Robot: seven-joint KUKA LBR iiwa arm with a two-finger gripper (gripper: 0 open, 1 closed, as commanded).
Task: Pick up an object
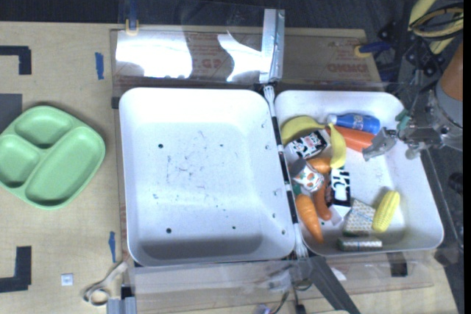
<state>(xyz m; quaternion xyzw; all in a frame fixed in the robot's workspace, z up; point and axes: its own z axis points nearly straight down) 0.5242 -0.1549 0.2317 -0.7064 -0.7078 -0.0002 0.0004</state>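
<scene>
Landmark: I take the right bin (430,232) as reference.
Gripper (388,143): I see it over the bin's upper right part, beside the bottle; whether it is wide or narrow I cannot tell.
Bottle (354,121): blue-capped, lying along the bin's far wall.
Banana (300,126): far left corner.
Corn (386,209): near right part.
Carrot (308,215): against the left wall.
Left bin (199,165): touching the right bin's left side.
Green tray (48,156): well left of both.

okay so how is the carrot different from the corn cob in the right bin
The carrot is orange, the corn cob yellow. The carrot lies by the right bin's left wall, among other items; the corn cob lies apart, toward the right wall. The carrot looks longer and tapered, the corn cob stubbier. Both lie flat near the bin's front end.
</scene>
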